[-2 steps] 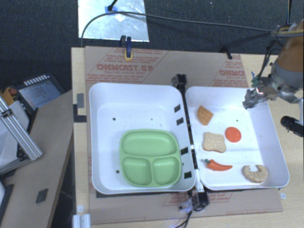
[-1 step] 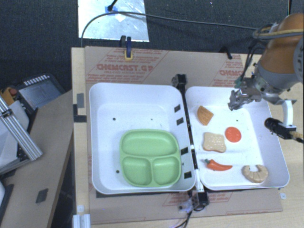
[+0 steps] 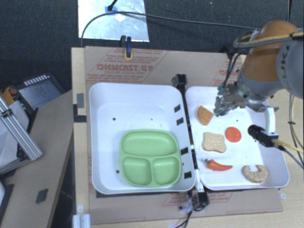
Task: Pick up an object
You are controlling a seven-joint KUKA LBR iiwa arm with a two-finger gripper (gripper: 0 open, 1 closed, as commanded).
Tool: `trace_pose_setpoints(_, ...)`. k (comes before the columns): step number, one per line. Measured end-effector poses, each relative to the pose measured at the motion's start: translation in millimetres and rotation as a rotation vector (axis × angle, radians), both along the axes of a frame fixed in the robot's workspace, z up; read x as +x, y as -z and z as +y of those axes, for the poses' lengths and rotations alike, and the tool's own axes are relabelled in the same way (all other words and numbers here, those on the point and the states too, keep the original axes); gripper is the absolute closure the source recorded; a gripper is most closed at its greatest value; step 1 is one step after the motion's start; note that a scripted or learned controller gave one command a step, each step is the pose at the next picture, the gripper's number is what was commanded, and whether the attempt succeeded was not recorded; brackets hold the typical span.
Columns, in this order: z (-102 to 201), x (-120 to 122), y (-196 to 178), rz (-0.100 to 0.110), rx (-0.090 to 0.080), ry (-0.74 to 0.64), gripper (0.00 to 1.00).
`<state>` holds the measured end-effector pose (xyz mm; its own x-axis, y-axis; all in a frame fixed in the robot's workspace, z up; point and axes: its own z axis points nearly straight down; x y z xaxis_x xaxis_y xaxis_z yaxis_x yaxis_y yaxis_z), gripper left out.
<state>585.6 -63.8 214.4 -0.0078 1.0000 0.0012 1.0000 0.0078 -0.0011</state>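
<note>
Over the right bin (image 3: 280, 172) our pincer (image 3: 222, 109) hangs low, and we cannot tell its state from this angle. We judge we are on the approach, nothing gripped yet. Just left of the pincer lies the orange wedge (image 3: 205, 115), near but apart. Next we need a short shift left and a drop onto it.

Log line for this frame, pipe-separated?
arm: over right white bin | hand: above orange wedge-shaped toy food, no visible grasp | right bin also: toast slice, red disc | left bin: green divided tray
</note>
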Motion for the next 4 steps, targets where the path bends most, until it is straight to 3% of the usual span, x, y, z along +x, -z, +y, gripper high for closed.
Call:
trace_pose_setpoints(3,151.6,-40.7,-15.4,-0.002,0.001,-0.003,1.00)
trace_pose_setpoints(4,173.0,-58.9,-0.1,0.000,0.000,0.001,1.00)
